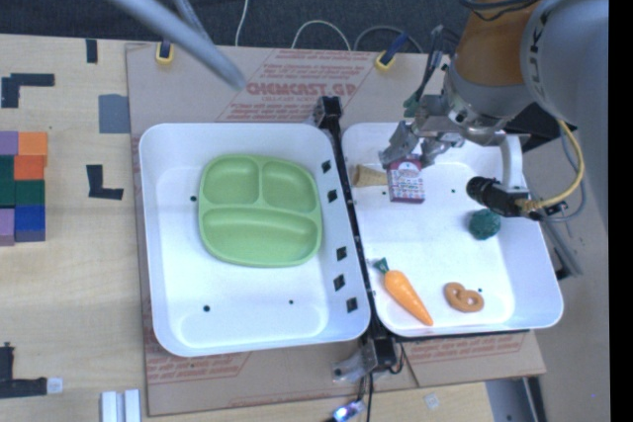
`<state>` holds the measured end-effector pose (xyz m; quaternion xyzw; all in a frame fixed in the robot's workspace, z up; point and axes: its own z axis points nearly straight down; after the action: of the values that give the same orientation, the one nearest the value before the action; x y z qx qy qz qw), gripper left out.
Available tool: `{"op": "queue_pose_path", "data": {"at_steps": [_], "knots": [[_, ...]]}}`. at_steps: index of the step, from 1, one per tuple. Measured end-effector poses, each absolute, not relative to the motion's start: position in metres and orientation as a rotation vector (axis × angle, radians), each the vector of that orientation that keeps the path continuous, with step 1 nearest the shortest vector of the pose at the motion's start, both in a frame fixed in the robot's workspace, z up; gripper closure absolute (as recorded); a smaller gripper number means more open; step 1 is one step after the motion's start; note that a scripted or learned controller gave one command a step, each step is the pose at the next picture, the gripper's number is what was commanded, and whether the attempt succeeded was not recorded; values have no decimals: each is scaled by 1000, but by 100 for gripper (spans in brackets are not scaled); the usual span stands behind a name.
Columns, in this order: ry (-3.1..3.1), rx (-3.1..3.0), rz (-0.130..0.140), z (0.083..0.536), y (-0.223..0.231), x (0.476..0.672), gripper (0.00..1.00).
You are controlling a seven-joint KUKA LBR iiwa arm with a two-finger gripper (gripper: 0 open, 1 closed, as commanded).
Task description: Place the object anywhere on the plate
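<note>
A green divided plate lies in the left white bin. My gripper hangs over the back left part of the right bin. A small pink and red carton sits upright between its fingertips, and the fingers are shut on its top. The carton is to the right of the plate, across the black divider between the bins.
The right bin also holds an orange carrot, a brown pretzel, a dark green lump and a tan wedge by the divider. Coloured blocks stand at the far left of the bench.
</note>
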<state>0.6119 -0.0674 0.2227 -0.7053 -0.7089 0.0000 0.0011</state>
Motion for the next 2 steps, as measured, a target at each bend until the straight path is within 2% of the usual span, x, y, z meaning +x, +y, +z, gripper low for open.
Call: {"op": "queue_pose_path", "data": {"at_steps": [1,2], "knots": [[-2226,-2213,2,218,-16,603,100],[-2225,-2212,4,208,33,583,100]]}}
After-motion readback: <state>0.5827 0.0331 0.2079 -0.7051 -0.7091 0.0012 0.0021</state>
